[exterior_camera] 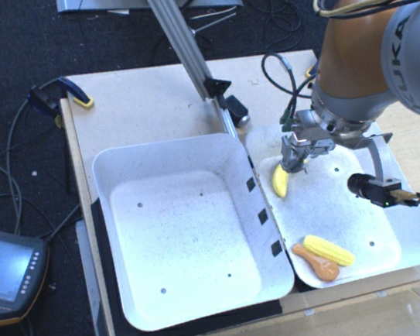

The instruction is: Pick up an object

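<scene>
A small yellow banana [279, 182] lies near the left wall of the right bin [409, 247]. My gripper [293, 161] hangs right at the banana's upper end, at or just above it; contact is unclear. A yellow corn cob [330, 249] rests at the bin's front, lying over an orange piece [318, 264]. The grey and orange arm [363, 39] reaches in from the right and hides the bin's back right part.
The left bin [116, 165] adjoins the right one along a raised shared wall [260, 203]. A slanted metal strut [188, 45] rises behind the bins. A black fitting [369, 188] sticks out below the wrist over the right bin. Cables trail at the back.
</scene>
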{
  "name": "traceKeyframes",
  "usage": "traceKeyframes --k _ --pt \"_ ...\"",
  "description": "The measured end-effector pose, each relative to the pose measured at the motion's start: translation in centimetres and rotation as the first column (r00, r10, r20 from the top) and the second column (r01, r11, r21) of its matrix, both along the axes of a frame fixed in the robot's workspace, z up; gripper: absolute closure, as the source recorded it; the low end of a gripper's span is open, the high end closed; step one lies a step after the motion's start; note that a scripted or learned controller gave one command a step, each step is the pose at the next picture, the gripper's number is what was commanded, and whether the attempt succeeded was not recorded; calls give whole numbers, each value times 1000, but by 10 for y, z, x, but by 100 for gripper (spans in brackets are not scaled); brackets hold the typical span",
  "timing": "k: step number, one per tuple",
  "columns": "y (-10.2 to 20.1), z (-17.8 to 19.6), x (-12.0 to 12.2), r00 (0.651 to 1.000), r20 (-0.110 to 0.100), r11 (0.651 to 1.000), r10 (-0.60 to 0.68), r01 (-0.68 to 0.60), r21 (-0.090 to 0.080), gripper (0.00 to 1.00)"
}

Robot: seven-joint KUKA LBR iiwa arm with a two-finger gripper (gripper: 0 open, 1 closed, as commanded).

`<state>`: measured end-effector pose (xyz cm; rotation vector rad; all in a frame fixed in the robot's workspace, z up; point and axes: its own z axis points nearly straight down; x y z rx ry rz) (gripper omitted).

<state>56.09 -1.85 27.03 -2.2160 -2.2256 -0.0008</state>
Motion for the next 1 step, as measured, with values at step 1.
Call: traceKeyframes --k 1 --pt "60 -8 -12 1000 -1 1000 0 0 0 100"
